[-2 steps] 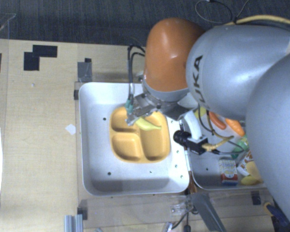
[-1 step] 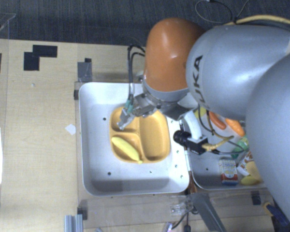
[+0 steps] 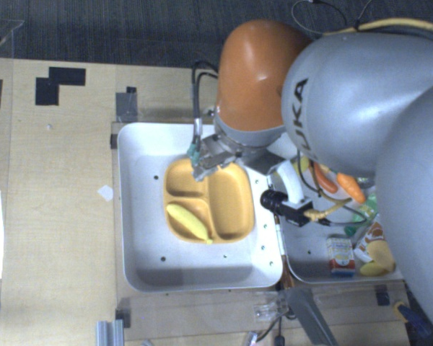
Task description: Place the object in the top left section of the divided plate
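A yellow divided plate (image 3: 231,200) lies in the left white bin (image 3: 141,215). A yellow banana (image 3: 187,222) rests in the plate's lower left section. My gripper (image 3: 200,163) hangs over the plate's top left section, near its upper edge. The wrist and arm hide the gripper's tips, so what sits between them cannot be seen. The top left section (image 3: 179,181) shows bare yellow where it is visible.
The right bin (image 3: 303,272) holds several items, among them an orange carrot-like piece (image 3: 350,187), a small carton (image 3: 339,254) and a yellow fruit (image 3: 375,259). The big grey arm covers most of that bin.
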You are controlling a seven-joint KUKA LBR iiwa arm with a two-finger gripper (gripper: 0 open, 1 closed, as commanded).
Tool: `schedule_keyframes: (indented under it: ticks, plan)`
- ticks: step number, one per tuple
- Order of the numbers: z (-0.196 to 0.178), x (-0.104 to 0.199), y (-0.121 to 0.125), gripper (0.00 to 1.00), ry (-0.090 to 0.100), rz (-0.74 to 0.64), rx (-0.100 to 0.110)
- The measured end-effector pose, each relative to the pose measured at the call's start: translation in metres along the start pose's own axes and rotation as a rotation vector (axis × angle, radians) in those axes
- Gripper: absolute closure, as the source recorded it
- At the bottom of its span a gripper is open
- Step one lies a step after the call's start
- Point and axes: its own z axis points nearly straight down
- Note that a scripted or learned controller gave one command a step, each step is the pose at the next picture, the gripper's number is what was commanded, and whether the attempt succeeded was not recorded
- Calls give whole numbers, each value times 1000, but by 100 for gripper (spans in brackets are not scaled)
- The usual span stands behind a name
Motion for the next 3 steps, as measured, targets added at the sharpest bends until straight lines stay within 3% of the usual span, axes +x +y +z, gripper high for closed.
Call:
schedule_keyframes:
  ticks: [1,2,3]
  plan:
    - [36,6,35,100,-1,87,12]
    - [58,13,66,100,-4,465,13]
    - [58,13,67,0,-3,464,13]
